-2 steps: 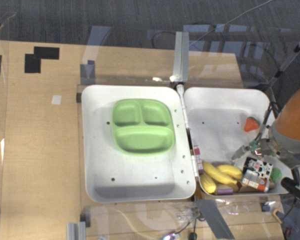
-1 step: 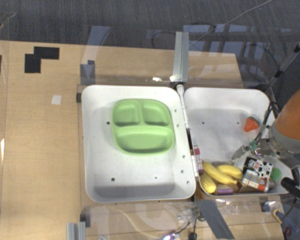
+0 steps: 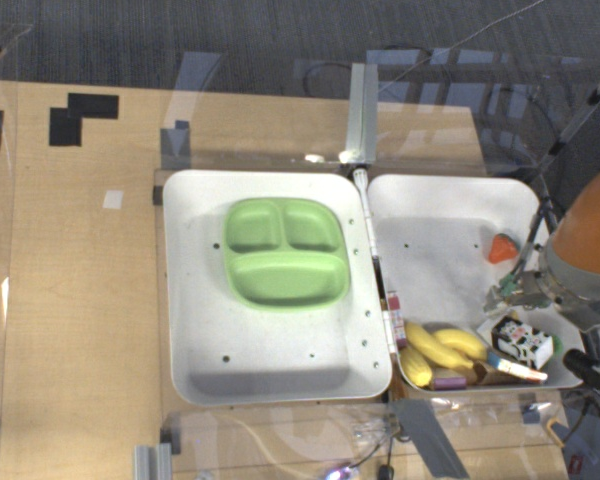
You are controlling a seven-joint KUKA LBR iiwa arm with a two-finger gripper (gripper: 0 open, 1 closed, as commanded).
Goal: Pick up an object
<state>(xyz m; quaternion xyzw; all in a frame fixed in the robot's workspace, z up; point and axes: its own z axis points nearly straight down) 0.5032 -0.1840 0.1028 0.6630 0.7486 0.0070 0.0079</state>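
Pincer (image 3: 510,293) in right bin, grip state unclear; orange object (image 3: 502,249) just beyond, apart

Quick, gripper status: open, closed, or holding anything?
Gripper: cannot be told from this view; it sits low over the right bin, near the orange object, with nothing visibly held.

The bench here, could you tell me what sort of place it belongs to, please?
Probably a robotics lab set up for grasping trials. Two shallow white bins sit side by side on a wooden bench, a grey and orange robot arm reaches in, and cables trail across the dark carpet behind.
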